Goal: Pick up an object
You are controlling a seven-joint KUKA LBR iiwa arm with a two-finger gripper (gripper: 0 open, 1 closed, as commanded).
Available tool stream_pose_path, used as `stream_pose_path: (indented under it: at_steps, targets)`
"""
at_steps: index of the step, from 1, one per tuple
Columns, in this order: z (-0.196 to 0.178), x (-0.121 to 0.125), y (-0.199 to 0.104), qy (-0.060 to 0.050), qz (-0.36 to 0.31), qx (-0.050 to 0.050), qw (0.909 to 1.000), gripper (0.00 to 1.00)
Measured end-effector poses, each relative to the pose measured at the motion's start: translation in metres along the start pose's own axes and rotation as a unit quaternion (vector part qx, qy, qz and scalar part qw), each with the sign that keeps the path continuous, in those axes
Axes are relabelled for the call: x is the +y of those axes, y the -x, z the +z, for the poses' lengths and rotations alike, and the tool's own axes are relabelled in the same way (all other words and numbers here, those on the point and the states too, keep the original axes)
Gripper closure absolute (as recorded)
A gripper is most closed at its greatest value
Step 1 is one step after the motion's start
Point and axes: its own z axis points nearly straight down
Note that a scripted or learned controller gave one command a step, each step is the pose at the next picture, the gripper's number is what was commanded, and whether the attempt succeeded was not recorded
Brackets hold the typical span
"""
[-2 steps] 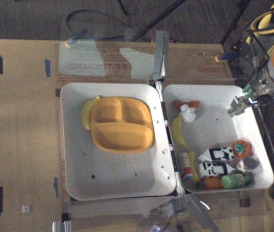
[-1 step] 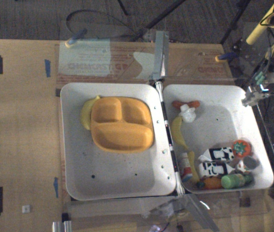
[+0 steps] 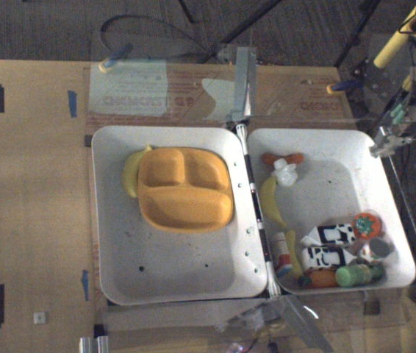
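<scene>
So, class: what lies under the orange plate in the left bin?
A yellow banana-like thing pokes out from under the orange plate's left edge. The rest of it, and anything else beneath, is covered.

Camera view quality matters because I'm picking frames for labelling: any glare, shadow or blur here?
Camera view: soft overall, small items in the right bin blur together; clear sheet behind the bins shows pale glare; orange tray casts a faint shadow in the left bin.
</scene>
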Motion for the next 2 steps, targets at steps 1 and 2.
stream_pose_path:
  at_steps: [1, 2]
  targets:
    - [-0.107, 0.009, -0.035, -0.002, 0.074, 0.002, 0.9972, 1.00]
    - [-0.047, 0.030, -0.060, -0.006, 0.249, 0.002, 0.9684, 1.00]
